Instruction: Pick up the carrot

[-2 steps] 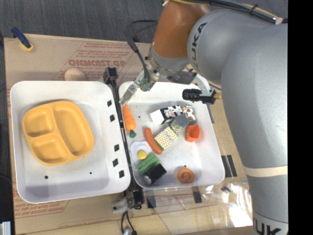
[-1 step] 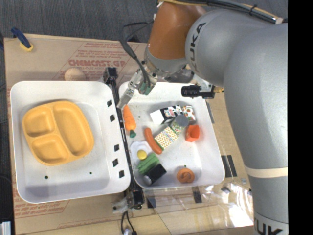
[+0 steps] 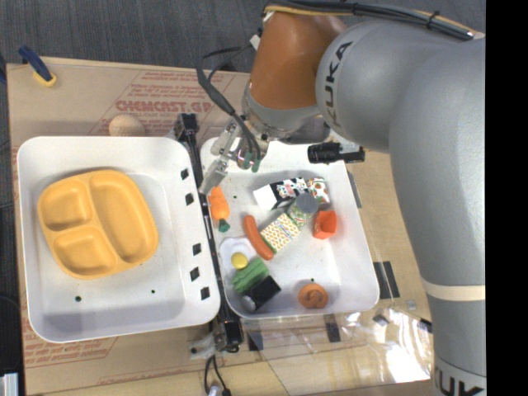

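Carrot [image 3: 219, 205]: small, orange, stubby, with green tip at lower end. I see it lying flat on floor of right bin, close against left wall, in upper-left part. Long axis runs roughly up-down in my view, slightly tilted. Not lifted; rests free, apart from longer orange-red piece to its right. I see nothing gripping it.

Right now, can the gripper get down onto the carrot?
Probably yes. The gripper hangs just above the carrot, whose top is uncovered; the bin's left wall sits close beside it.
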